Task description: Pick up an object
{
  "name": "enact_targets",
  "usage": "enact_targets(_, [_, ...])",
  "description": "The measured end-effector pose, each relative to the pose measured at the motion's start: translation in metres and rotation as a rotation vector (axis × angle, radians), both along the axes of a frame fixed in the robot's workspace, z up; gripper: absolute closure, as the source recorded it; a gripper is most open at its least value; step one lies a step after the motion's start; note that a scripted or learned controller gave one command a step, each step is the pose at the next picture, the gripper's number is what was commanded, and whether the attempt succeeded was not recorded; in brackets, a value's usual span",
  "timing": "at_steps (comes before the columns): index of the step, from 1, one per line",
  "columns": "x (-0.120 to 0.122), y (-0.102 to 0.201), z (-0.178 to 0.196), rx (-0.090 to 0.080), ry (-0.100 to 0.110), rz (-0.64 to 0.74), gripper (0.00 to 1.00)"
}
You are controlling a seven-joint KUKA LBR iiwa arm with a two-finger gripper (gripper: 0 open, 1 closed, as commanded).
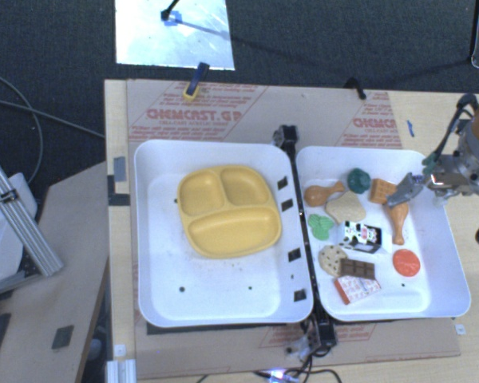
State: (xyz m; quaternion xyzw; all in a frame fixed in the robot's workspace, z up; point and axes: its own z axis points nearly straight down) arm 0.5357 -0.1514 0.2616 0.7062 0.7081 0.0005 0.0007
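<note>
Toys lie crowded in the right bin (443, 238), and the yellow divided plate (226, 211) sits alone in the left bin (156, 238), toward its far side. The gripper (405, 190) hangs over the right bin's far right corner, reaching in from the arm (473, 166) at that edge. Whether it is apart or together cannot be told. Just under it lies a tan drumstick (397, 214), long and slim, its thick end toward the far edge. A second drumstick (324, 192) lies near the bin's left wall, beside a teal ball (358, 180) and an orange wedge (382, 190). Near the middle are a cream slab (346, 208), a green piece (321, 227) and a black-and-white carton (361, 235). Toward the near edge sit a cookie (331, 258), a chocolate bar (356, 268), a red-and-white packet (358, 289) and a red disc (406, 262).
</note>
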Motion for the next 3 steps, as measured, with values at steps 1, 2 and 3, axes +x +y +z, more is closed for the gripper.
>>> enact_targets(1, [-0.053, -0.002, -0.130, 0.004, 0.015, -0.004, 0.00])
enact_targets(2, [-0.045, 0.018, -0.174, 0.000, -0.010, -0.001, 0.00])
enact_targets(3, [-0.044, 0.053, -0.172, -0.006, -0.016, 0.000, 0.00])
